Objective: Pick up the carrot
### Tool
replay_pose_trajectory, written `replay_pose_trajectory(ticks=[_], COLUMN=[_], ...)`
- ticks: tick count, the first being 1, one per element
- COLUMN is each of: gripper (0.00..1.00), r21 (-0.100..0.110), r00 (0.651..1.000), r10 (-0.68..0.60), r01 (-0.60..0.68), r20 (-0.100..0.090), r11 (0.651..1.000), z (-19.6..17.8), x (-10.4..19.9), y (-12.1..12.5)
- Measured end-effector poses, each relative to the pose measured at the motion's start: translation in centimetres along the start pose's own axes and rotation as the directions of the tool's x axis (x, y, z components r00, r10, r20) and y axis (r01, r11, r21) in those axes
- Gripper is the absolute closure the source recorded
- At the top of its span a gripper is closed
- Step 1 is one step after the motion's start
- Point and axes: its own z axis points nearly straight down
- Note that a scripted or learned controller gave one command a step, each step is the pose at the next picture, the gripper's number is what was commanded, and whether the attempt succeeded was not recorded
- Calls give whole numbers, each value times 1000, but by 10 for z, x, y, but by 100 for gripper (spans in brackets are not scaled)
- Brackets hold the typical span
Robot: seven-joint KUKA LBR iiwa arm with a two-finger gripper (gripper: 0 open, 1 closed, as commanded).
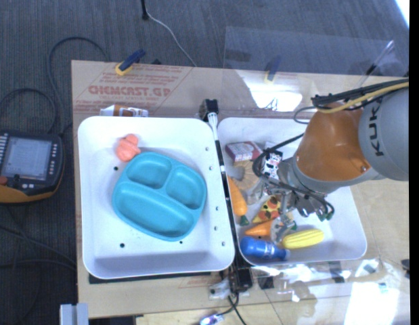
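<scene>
One carrot, right bin

Carrot (236, 196) lies against right bin's (355, 239) left wall. Gripper (280, 212) hangs over toys mid-bin; grip state: cannot tell. Corn cob (302, 238) and blue toy (262, 250) near front edge. Blue plate (160, 193) in left bin (94, 181).

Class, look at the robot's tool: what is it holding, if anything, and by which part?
Cannot be told. The tool sits low in the right bin among the clutter, beside the carrot.
</scene>
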Motion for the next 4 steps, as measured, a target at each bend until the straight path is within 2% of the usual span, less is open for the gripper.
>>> replay_pose_trajectory(ticks=[1,2,3,4], gripper=[100,100,100,100], r21=[2,-1,2,6], r00=[1000,950,867,751], r10=[2,312,499,661], r01=[-2,-312,-499,-661], r20=[-3,13,0,-13], r11=[1000,950,867,751], z=[-8,5,-89,-17], x=[0,24,12,33], y=[-1,0,37,12])
